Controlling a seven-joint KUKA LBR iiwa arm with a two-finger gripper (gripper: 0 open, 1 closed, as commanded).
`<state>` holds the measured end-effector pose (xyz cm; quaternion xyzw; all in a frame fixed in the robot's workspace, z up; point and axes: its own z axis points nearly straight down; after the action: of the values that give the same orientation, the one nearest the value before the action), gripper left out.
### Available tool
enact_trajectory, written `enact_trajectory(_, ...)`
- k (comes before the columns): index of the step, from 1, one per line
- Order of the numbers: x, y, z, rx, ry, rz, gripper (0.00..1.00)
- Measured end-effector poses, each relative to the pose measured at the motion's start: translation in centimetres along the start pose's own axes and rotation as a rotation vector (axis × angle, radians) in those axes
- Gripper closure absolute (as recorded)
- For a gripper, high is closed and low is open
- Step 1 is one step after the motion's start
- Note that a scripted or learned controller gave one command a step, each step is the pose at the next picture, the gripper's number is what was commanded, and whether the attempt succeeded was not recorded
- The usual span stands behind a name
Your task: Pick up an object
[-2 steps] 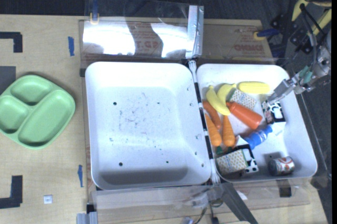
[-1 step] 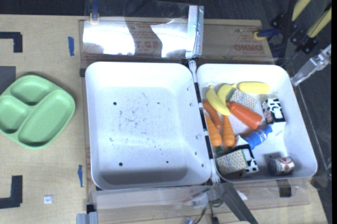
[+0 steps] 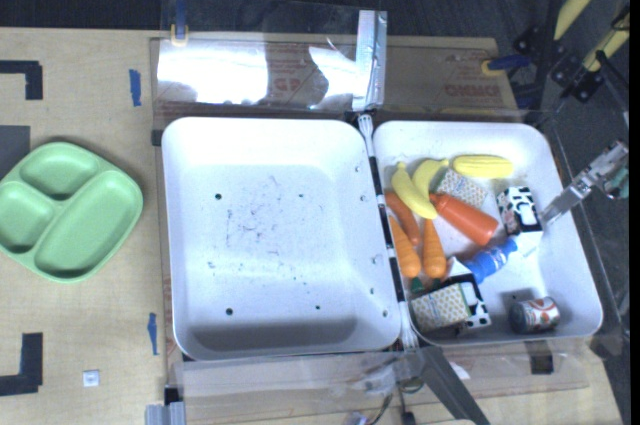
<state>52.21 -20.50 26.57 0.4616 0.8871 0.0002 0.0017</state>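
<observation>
The right white bin holds a heap of objects. Among them are a yellow banana, a yellow oblong piece, two orange carrots, a red-orange bottle, a blue item, a black-and-white box, a patterned pouch and a small can. My gripper reaches in from the right edge. It hangs over the bin's right side, just right of the black-and-white box, and I see nothing held in it.
The left white bin lies beside the right one. A green divided plate rests on the wooden bench at far left. A clear plastic sheet stands behind the bins. Dark stands and cables lie beyond the bench.
</observation>
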Motion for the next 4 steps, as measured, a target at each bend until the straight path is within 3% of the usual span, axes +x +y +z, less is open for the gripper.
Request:
enact_trajectory(1,1.1,-2.9,12.9,0.0,0.002,-0.22,0.0)
enact_trajectory(2,1.0,-2.8,11.9,-0.004,-0.002,-0.217,1.0)
enact_trajectory(3,-2.1,1.5,4.5,-0.001,-0.002,-0.054,1.0)
enact_trajectory(4,-2.1,1.5,4.5,-0.001,-0.001,-0.054,0.0)
